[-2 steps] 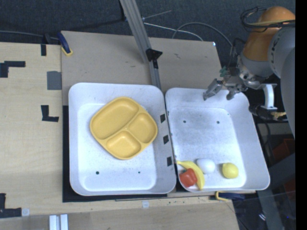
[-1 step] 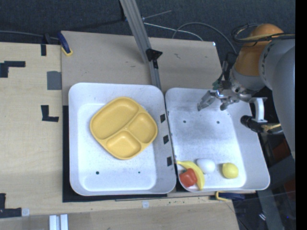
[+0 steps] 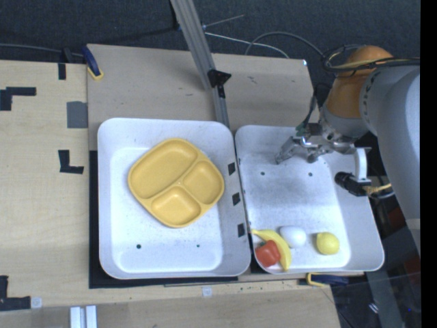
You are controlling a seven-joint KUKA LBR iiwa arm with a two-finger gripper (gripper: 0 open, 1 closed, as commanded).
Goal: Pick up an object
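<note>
Single frame, overhead slant. Pincer hangs over the far end of the right bin, just inside its far edge; the fingers appear spread and nothing sits between them, so it reads as open and empty. The arm enters from the surface's right side.

Candidate objects are all bunched at the near edge of the right bin: banana lying against a red piece toward the near-left corner, white egg-like object touching the banana, yellow lemon-like object slightly apart toward the near-right corner. All are well apart from the pincer, with bare bin floor between.

Left bin carries a yellow divided plate, set flat, toward its far half.

Judgement: the pincer is high and clear of the items, probably a start or approach pose; no grasp yet. The lemon-like object stands free of its neighbours, so it looks the easiest pick; the banana cluster hugs the bin wall, which could block a finger.
</note>
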